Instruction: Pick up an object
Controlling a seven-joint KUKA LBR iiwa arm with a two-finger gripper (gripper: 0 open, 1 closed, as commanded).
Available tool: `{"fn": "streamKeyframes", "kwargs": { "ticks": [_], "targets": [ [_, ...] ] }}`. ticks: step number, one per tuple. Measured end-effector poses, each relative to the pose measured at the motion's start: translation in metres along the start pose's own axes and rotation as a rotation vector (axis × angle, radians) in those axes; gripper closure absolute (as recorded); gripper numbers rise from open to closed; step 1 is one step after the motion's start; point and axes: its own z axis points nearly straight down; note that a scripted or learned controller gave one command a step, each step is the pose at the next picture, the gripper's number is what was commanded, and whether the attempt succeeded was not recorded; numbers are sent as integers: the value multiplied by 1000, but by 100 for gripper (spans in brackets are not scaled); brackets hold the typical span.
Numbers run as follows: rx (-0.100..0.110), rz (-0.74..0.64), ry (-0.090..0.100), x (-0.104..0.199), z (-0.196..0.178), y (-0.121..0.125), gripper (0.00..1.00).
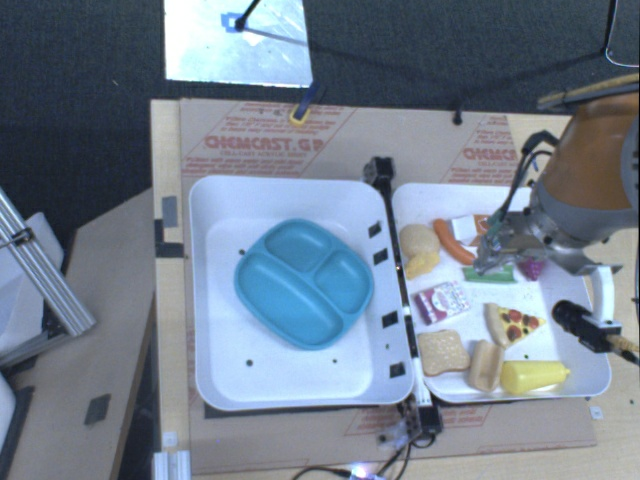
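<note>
tool (492, 260) lowered into right bin (600, 368), over green piece (492, 277) beside orange sausage (452, 241) | tool state cannot be told | toy foods crowded here, so a pick is judged under way | blue plate (303, 282) lies in left bin (215, 368)

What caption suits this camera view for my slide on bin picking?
Gripper low among toy foods in right bin; blue plate in left bin.
</note>
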Motion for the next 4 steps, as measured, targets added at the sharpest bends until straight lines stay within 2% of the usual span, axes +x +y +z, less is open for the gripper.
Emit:
{"fn": "streamKeyframes", "kwargs": {
  "ticks": [1,2,3,4],
  "targets": [
    [4,3,0,41,10,3,100],
    [2,5,-1,49,-3,1,100],
    [1,4,-2,44,-7,12,100],
    [4,11,-3,31,6,6,100]
  ]
}}
